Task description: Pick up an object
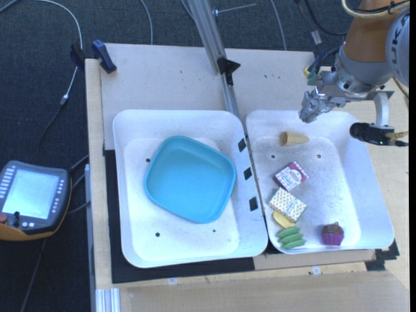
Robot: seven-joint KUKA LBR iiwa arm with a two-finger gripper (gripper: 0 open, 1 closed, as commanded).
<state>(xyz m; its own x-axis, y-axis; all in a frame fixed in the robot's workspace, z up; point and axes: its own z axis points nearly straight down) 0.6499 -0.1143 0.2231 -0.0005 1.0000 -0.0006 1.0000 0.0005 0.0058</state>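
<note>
Camera view from above and at a slant. The gripper [311, 111] hangs at the upper right of the frame, over the upper left corner of the right bin [364, 174], with nothing visible between its fingers; whether they stand wide or narrow cannot be told from this angle. The nearest candidate for the pick, a small cone [294, 138], lies just below and slightly left of the gripper in the picture, on the bin floor near the upper rim; its long axis runs roughly left to right, the pointed end toward the right. Further down the same bin lie a pink-and-white packet [291, 175], a checkered packet [287, 204], a yellow piece [281, 219] partly under it, a green pod [290, 238] and a purple item [332, 233], the last four crowded toward the lower rim. The cone stands well apart from all of these, so open floor surrounds it on its lower and right sides; the upper rim and the divide between the bins are the close edges. The left bin [130, 194] holds a blue plate [190, 178], far from the gripper. A short descent toward the lower left would likely bring the fingers over the cone.
</note>
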